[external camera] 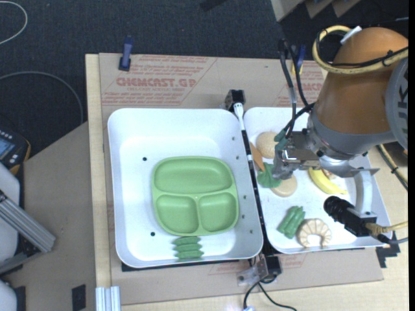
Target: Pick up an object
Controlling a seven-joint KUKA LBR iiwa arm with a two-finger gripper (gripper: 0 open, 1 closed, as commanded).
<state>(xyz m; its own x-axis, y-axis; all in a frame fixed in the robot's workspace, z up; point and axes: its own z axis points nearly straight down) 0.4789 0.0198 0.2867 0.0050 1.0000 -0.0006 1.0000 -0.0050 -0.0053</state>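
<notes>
So over on the left the left bin (pixel 123 173) is just sitting there holding a green divided plate (pixel 193 194) lying flat in the middle, with a small green ridged piece (pixel 187 247) lying just below it near the front wall, well apart from any of the action. Moving right past the divider, the right bin (pixel 373 196) is where the toy food is piling up: a tan bun-looking thing (pixel 265 142) near the dividing wall, a pale round disc (pixel 285 186), a green veggie piece (pixel 291 220), a shrimp-like curl (pixel 314 232) right beside that, and a yellow banana (pixel 326 181) peeking out from under the arm. The gripper (pixel 283 162) is hanging low over that disc and bun cluster, probably lining up on one of them since they're the nearest candidates, but the wrist is blocking the tips, so whether the jaws are spread or pinching anything is impossible to tell
</notes>
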